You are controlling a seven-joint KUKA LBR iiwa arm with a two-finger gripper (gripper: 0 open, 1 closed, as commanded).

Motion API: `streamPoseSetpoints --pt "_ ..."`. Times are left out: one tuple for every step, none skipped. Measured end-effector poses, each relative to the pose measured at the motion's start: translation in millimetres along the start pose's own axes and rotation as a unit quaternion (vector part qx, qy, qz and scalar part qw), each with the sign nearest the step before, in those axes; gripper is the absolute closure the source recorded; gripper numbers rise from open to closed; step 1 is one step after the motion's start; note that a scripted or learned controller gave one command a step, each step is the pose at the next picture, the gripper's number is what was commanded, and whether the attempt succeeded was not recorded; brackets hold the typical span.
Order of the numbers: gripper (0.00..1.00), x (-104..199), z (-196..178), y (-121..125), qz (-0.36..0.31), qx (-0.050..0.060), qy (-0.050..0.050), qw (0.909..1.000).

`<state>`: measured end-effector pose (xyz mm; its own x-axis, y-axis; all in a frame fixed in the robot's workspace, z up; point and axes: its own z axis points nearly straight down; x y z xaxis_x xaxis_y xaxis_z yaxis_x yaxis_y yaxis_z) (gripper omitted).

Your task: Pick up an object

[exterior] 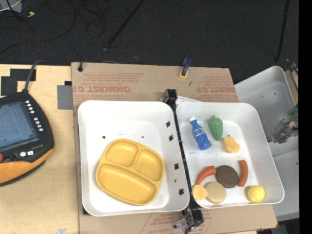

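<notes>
The right bin (263, 130) holds several toy foods. A blue bottle (200, 134) lies near its back left, with a green pepper (215, 127) beside it and a small yellow piece (231, 145) just in front of the pepper. Toward the front lie a red-orange sausage (205, 174), a dark brown patty (226, 176) and a second red sausage (243, 170). At the front edge sit an orange-yellow piece (200, 192), a beige round piece (216, 192) and a yellow lemon (256, 193).
In the left bin (124, 116) lies a yellow divided plate (130, 170). A teach pendant (19, 135) rests on the bench at far left. A grey metal plate (273, 91) with cables lies to the right of the bins. A blue and yellow clamp (185, 68) grips the cardboard behind them.
</notes>
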<state>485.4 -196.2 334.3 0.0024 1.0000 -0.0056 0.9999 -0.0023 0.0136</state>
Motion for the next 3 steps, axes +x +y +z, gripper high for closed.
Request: streamPoseSetpoints --pt "1.00 87 -89 65 -0.007 0.001 0.003 1.0000" --pt "1.00 163 -20 17 -0.004 0.012 0.004 0.9999" --pt "1.00 247 -84 -8 -0.006 0.005 0.004 1.0000"
